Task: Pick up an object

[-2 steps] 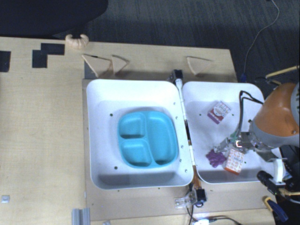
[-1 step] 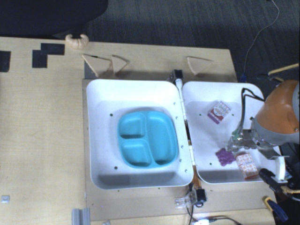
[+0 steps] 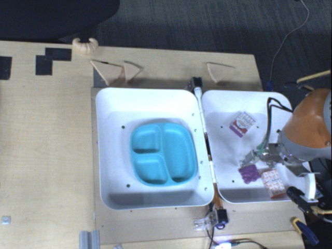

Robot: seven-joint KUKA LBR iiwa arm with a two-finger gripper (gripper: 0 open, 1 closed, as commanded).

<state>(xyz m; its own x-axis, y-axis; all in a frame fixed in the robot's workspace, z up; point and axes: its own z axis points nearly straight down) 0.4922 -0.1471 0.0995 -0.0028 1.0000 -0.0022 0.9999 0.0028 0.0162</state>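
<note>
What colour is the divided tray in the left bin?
Light blue divided tray, seen clearly in the camera view.

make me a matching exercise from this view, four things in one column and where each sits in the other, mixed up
Things:
1. blue divided plate
2. purple object
3. white and purple packet
4. red and white packet

Places:
A. right bin, far part
B. left bin, middle
C. right bin, near right corner
D. right bin, by the gripper

Pairs: 1-B, 2-D, 3-A, 4-C
</note>
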